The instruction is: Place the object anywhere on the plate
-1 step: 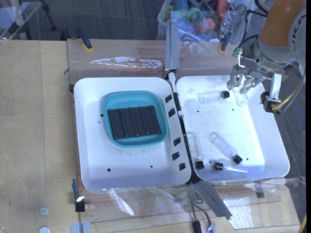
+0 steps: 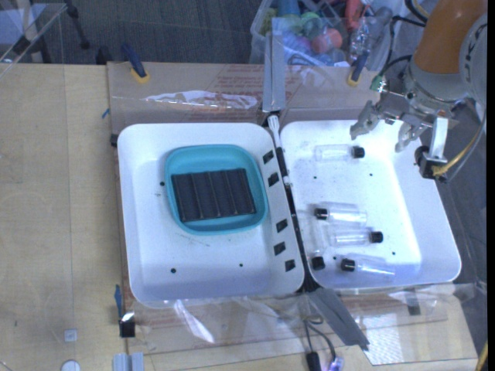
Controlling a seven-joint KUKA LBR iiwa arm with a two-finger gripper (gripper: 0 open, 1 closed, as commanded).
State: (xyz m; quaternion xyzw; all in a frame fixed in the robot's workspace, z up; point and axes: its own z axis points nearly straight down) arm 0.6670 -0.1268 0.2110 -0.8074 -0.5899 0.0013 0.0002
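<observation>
A teal plate (image 2: 176,163) sits in the left bin (image 2: 143,246) with a dark ridged rectangular block (image 2: 213,194) lying flat on it. In the right bin (image 2: 421,207) lie several clear vials with black caps: one near the back (image 2: 338,152), two in the middle (image 2: 338,215) (image 2: 354,238), one near the front (image 2: 368,267). My gripper (image 2: 383,133) hangs over the right bin's back right part, open, with nothing between its fingers (image 2: 360,127). It is just right of the back vial and apart from it.
A divider with black clips (image 2: 278,199) runs between the bins. A loose black cap (image 2: 317,263) lies by the front of the divider. A clear tub of colourful items (image 2: 325,22) stands behind the bins. Cables (image 2: 321,354) trail at the front.
</observation>
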